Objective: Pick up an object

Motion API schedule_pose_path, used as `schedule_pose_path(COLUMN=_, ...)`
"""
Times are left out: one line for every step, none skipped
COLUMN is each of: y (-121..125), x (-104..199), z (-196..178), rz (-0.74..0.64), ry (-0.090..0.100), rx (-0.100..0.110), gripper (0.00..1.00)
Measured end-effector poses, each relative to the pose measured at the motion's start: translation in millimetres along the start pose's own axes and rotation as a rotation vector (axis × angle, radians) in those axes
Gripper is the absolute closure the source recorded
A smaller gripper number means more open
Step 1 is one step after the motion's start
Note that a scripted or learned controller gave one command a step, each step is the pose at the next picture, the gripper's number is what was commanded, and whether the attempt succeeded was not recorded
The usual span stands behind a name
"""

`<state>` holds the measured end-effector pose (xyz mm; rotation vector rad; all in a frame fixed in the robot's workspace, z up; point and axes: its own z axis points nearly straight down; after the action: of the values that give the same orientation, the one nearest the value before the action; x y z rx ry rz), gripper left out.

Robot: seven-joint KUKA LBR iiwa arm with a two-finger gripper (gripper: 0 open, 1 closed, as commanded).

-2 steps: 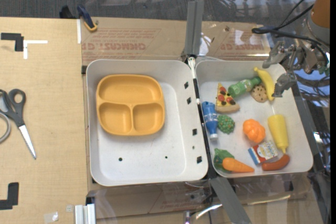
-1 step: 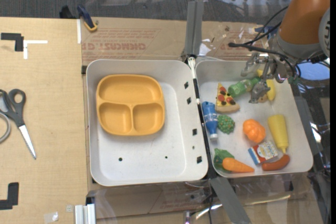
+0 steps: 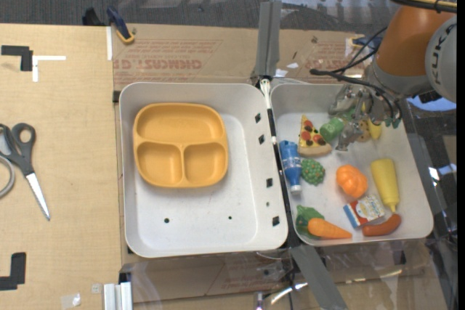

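The right bin [image 3: 418, 178] holds several toy foods: a pizza slice [image 3: 312, 137], a blue tube [image 3: 290, 165], a broccoli floret [image 3: 313, 172], an orange [image 3: 352, 181], a yellow bottle [image 3: 386, 182], a carrot with a green top [image 3: 325, 227], a red sausage [image 3: 382, 226] and a small packet [image 3: 371, 208]. My gripper [image 3: 355, 120] hangs low over the bin's far part, under the orange wrist band. A green piece [image 3: 332, 131] lies right against its left side, and a small yellow piece [image 3: 374, 129] shows at its right. I cannot make out whether either is gripped.
The left bin [image 3: 196, 229] holds a yellow divided plate [image 3: 180, 145]. Scissors [image 3: 26, 165] lie on the cardboard bench at the far left. A grey divider post [image 3: 267, 40] stands behind the bins, and cables trail near the arm.
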<state>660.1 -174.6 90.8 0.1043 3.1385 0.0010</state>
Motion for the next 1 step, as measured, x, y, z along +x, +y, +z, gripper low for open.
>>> schedule_pose_path(y=1.0, x=-1.4, z=-8.2, rz=-0.003, ry=-0.003, rx=0.001, gripper=1.00)
